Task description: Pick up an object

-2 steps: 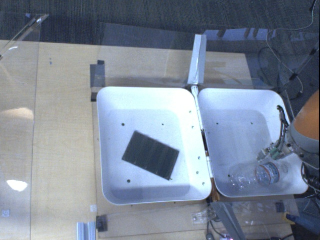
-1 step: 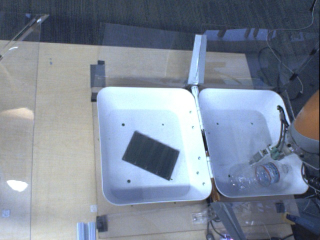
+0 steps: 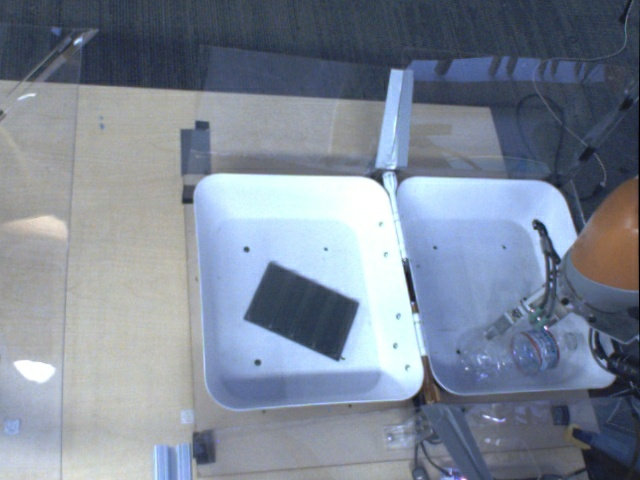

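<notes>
A dark grey ribbed rectangular pad (image 3: 302, 310) lies flat and slanted in the left white bin (image 3: 225, 268). A clear plastic bottle (image 3: 510, 353) with a bluish label lies on its side near the front right corner of the right white bin (image 3: 450, 218). My gripper (image 3: 530, 316) reaches in from the right, low over the right bin's floor, just above and behind the bottle. The arm's orange band (image 3: 608, 243) sits above it at the view's right edge. Nothing shows as held.
A metal divider post (image 3: 396, 118) stands behind the seam between the two bins. Black cables (image 3: 550, 248) run down from the wrist over the right bin. Clear panels lean on the wooden bench at the left.
</notes>
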You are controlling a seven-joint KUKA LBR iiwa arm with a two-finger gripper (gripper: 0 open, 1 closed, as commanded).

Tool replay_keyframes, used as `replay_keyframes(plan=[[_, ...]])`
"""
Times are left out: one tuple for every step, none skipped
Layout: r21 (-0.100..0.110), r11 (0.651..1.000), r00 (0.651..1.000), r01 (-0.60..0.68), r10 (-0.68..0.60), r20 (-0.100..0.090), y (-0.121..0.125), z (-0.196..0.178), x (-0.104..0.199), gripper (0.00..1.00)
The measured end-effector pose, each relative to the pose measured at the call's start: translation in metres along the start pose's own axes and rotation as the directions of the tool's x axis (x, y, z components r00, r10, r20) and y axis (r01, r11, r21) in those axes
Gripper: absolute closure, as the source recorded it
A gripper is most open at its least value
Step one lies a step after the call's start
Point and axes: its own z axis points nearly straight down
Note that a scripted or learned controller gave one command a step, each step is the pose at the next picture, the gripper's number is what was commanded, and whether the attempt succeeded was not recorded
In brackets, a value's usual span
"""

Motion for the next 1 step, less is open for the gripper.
replay_keyframes(plan=[[0.007,0.996,0.996,-0.085,0.085,-0.009,-0.0110,-0.0195,-0.0152,0.00]])
